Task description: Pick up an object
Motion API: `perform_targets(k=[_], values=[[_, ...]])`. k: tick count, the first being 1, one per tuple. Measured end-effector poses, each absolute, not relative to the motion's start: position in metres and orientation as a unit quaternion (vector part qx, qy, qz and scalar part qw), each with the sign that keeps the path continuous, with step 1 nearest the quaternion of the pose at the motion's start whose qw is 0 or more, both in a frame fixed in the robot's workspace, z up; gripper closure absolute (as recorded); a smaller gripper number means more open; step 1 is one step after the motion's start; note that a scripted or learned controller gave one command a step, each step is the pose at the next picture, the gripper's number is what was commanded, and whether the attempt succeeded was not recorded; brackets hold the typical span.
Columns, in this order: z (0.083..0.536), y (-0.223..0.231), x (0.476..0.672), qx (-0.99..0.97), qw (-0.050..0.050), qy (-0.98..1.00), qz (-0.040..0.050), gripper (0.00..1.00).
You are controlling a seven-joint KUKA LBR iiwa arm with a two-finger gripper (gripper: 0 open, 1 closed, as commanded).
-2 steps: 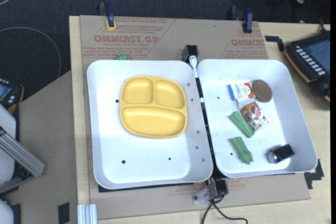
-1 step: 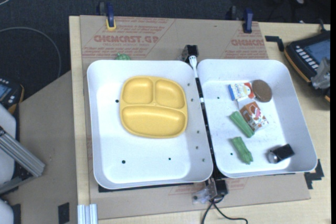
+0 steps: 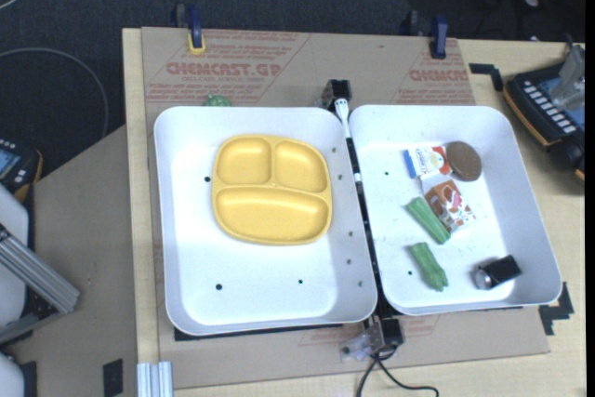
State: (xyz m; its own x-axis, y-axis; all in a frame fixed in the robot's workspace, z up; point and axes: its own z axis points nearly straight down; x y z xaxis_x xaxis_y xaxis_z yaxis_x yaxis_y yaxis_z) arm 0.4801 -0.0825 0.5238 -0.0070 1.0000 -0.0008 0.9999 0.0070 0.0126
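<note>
Two white bins point(image 3: 186, 228) point(image 3: 530, 200) are counted, one yellow divided plate point(image 3: 272, 189), two green pieces point(image 3: 428, 220) point(image 3: 429, 264), two printed packets point(image 3: 426, 162) point(image 3: 449, 203), one brown disc point(image 3: 463, 160) and one black object point(image 3: 497, 271).

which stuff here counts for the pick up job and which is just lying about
For the job, loose things in the right white bin:
- round brown disc
- blue and white packet
- red and white packet
- two green pieces
- small black and silver object

Lying about:
- yellow divided tray in the left white bin
- blue clamps
- black and yellow handset
</note>
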Motion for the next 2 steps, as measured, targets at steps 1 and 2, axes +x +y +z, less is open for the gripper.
perform_targets(k=[1, 2], values=[[0.385, -0.079, 0.478, 0.707, -0.006, 0.707, -0.0046, 1.0], [0.5, -0.161, 0.479, 0.71, 0.008, 0.704, 0.0028, 1.0]])
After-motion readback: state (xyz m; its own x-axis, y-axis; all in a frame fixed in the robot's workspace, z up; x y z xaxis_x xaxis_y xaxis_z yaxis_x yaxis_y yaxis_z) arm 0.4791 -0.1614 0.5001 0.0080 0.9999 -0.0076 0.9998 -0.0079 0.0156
